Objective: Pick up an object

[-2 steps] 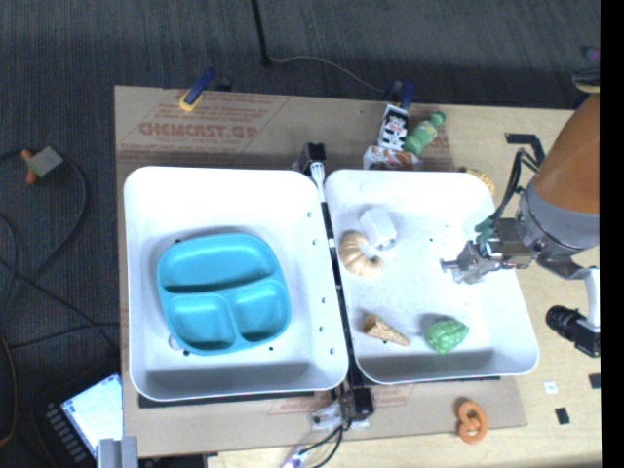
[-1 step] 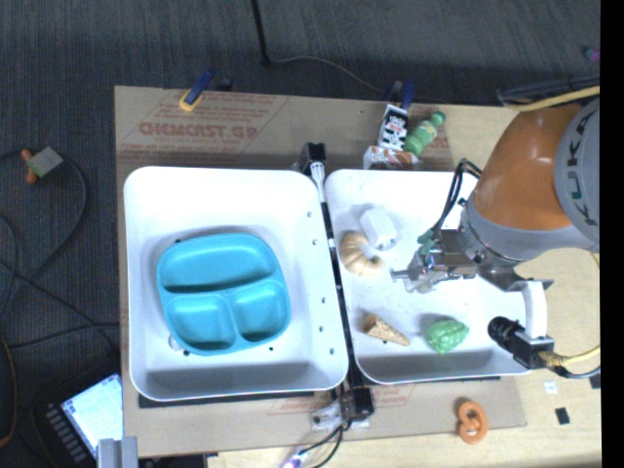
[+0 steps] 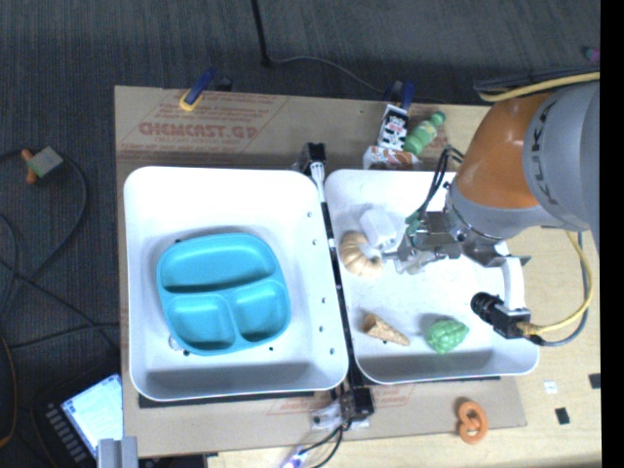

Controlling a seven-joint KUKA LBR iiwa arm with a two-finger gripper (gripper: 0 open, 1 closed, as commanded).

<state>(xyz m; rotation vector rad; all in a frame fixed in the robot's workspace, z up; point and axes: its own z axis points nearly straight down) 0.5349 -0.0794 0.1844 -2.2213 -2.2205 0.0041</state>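
Note:
The right bin (image 3: 507, 359) holds several small items. A tan bread-shaped piece (image 3: 357, 255) lies at its left wall, with a white lump (image 3: 378, 226) just behind it. A tan wedge (image 3: 387, 331) and a green crumpled piece (image 3: 446, 335) lie near the front wall. My gripper (image 3: 413, 253) hangs low over the middle of this bin, just right of the bread piece and the white lump. The wrist hides what is directly under it.
The left bin (image 3: 146, 359) holds a blue divided plate (image 3: 222, 291). Behind the right bin stand a green and white toy (image 3: 408, 136) and a blue clamp (image 3: 405, 94). An orange ring (image 3: 472, 419) lies on the bench in front. A black plug with a yellow cable (image 3: 497, 312) hangs off the arm.

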